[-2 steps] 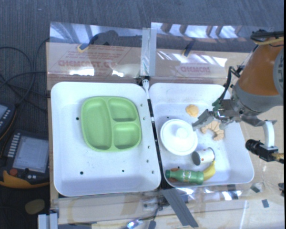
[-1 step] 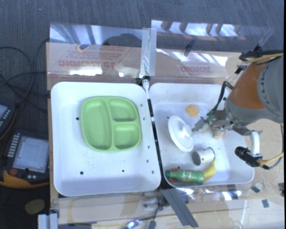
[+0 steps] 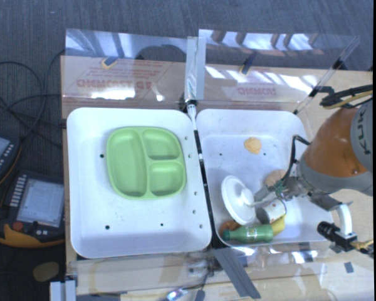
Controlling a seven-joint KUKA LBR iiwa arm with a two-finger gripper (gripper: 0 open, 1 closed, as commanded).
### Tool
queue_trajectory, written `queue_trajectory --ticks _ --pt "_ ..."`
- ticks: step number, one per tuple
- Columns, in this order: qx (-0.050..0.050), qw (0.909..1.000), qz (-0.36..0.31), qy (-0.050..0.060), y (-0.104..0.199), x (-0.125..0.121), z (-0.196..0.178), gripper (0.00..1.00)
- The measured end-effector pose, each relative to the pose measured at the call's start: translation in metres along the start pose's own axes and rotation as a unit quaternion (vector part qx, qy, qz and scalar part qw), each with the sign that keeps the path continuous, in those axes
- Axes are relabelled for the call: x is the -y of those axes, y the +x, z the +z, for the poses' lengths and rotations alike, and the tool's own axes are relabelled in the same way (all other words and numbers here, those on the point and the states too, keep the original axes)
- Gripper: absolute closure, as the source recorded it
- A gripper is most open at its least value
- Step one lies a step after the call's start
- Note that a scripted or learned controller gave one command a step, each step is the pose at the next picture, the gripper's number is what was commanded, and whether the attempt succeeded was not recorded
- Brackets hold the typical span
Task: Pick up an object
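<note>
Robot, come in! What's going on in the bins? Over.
Tool low in right bin, among clutter. White dish, green bottle, banana crowded together. Green plate alone in left bin.

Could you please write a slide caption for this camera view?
Arm's end effector low in the right bin among a bottle and white dish; green plate in left bin.

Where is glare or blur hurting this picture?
Camera view: bright window reflections streak the clear panels behind both bins; the right bin is nearly blown out, so the white dish barely separates from it; the gripper area looks soft; the green divided plate reads clearly.
</note>
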State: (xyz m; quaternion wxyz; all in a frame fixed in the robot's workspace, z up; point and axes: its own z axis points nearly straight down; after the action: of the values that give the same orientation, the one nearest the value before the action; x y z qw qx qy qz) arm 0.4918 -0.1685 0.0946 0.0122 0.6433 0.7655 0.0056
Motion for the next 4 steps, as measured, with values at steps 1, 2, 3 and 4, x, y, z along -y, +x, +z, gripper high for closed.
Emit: queue_trajectory --ticks 1,2,3,4 --pt "-0.002 0.9992 -0.04 0.004 -0.044 -0.067 0.001 0.0" --pt "-0.011 0.9983 0.057 0.006 -0.059 -0.088 0.003 0.0" --pt "-0.006 0.9984 0.056 0.003 -0.061 -0.089 -0.007 1.0" --pt "-0.006 0.9914 -0.13 0.012 -0.069 -0.072 -0.058 1.0"
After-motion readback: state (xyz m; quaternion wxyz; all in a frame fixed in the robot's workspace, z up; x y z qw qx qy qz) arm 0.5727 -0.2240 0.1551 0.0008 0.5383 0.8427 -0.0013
